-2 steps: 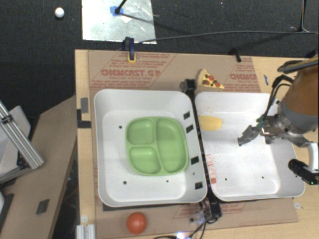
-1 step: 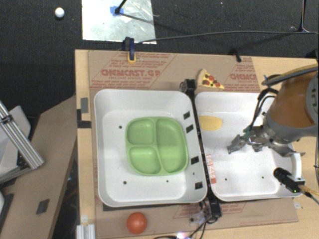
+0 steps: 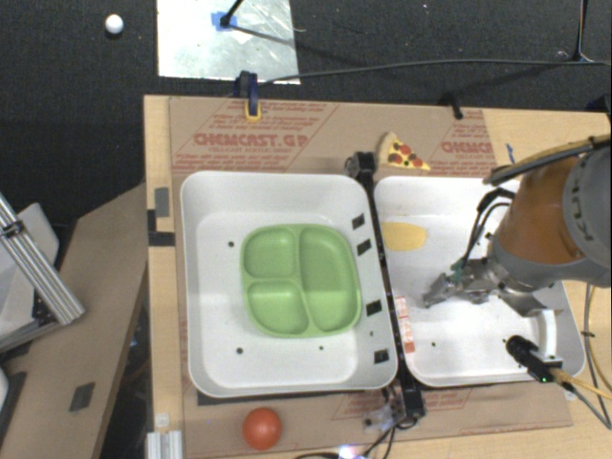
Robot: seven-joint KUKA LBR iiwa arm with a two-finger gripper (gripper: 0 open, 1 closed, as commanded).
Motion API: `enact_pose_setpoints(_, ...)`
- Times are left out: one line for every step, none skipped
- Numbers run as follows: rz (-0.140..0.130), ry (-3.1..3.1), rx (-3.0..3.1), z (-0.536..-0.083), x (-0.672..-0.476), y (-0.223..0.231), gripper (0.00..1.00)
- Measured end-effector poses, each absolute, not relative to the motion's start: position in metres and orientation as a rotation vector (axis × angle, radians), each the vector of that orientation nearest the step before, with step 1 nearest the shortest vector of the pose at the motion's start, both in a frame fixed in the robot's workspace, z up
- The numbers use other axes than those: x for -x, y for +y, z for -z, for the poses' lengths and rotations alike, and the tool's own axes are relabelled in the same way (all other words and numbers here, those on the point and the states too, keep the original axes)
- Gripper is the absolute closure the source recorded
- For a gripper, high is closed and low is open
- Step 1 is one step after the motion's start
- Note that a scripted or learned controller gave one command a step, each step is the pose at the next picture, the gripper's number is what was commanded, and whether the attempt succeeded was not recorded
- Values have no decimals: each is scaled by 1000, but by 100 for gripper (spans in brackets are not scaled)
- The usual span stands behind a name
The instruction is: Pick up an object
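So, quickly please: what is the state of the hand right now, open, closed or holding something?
Hand: over the right bin; open or closed cannot be told.

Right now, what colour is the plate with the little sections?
Light green, the divided plate, seen in the camera view.

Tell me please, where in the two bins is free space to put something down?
Left bin: a bare white band all around the green divided plate. Right bin: bare floor below the yellow piece, left of the hand. The right bin's right half is crowded by the arm.
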State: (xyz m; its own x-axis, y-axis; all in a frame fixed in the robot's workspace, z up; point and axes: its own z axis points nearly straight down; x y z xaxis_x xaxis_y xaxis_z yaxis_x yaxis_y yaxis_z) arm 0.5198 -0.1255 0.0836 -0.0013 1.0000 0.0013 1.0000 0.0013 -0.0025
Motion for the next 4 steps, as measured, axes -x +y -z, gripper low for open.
enact_pose_setpoints(2,-2224,2221,-97,-521,-126,100)
enact_pose_setpoints(5,-2229,2221,-159,-527,-130,100)
enact_pose_setpoints(6,-2230,2222,-216,-519,-132,100)
enact_pose_setpoints(4,-2230,2220,-242,-520,-133,100)
